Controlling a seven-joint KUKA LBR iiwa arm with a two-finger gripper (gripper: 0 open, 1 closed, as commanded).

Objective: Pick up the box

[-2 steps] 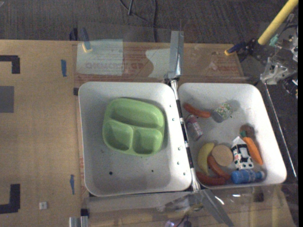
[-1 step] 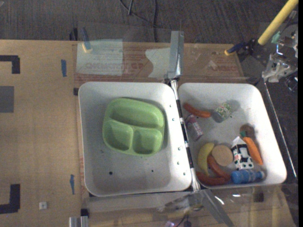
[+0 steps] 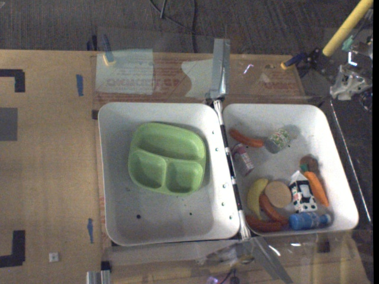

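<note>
You have a tan wooden bench (image 3: 47, 158) carrying two shallow white plastic bins, and the claw (image 3: 349, 83) hangs off the far right corner of the right bin (image 3: 331, 129), outside its rim; whether it is apart or together cannot be told from this slant. The left bin (image 3: 118, 218), well away from the claw across the divider, holds a light green three-compartment plastic plate (image 3: 167, 158). The right bin, on the near side of the claw, holds the clutter. A yellow toy banana (image 3: 256, 195), a round tan disc (image 3: 277, 194) and a blue plastic bottle (image 3: 309, 220) lie towards its front. An orange toy carrot (image 3: 317, 188) sits there too. Your target, the small white carton-shaped box with black patches (image 3: 301, 195), stands among them, towards the front of the bin from the claw and slightly to the left. The disc touches one side of it, the carrot is just beside the other, and the bottle lies at its foot. Judge it light, hollow and fairly stiff, with smooth printed faces that may slip, so squeeze only moderately. Take it from above across the two flat faces that look free of neighbours, since the crowded sides leave little room
</note>
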